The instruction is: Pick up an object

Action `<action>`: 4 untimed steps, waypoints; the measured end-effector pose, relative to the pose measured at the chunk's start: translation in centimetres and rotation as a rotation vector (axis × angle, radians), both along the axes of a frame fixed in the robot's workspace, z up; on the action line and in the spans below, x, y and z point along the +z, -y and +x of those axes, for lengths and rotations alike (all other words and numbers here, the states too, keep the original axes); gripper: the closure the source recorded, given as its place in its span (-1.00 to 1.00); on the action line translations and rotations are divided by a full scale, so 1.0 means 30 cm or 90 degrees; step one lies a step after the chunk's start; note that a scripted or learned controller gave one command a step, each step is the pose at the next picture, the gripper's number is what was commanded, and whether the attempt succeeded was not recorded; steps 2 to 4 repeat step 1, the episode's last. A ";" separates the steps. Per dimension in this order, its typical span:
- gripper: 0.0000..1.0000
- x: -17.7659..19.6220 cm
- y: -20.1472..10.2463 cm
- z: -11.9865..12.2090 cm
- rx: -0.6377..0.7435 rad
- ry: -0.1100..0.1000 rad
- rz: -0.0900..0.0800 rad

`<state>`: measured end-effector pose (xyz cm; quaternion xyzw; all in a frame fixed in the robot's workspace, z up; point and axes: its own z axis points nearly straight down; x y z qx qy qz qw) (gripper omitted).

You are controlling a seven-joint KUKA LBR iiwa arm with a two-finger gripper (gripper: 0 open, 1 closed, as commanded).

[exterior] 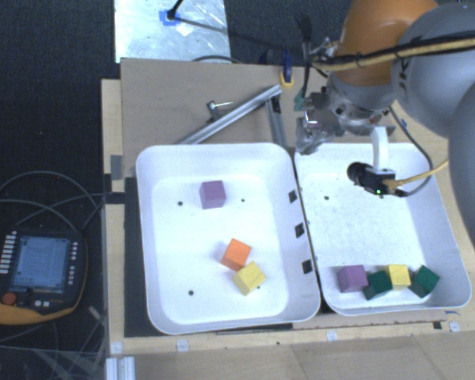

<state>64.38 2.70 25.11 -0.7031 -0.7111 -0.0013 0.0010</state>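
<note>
Claw (pixel 310 137) at far rim of right bin (pixel 427 204), open/shut can't tell. Nearest obj: purple cube (pixel 212 194) in left bin (pixel 154 212), well apart.

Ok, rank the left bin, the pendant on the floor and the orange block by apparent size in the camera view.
1. left bin, by far the largest.
2. pendant, clearly smaller than the bin.
3. orange block, smallest.
The pendant lies below bench level, farther from the camera, so its true size may be understated.
</note>
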 end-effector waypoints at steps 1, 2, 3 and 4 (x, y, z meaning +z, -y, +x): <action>1.00 -0.050 -0.184 -0.039 0.000 -0.001 0.000; 1.00 -0.050 -0.184 -0.039 0.000 -0.001 0.000; 1.00 -0.050 -0.184 -0.039 0.000 -0.001 0.000; 1.00 -0.050 -0.184 -0.039 0.000 -0.001 0.000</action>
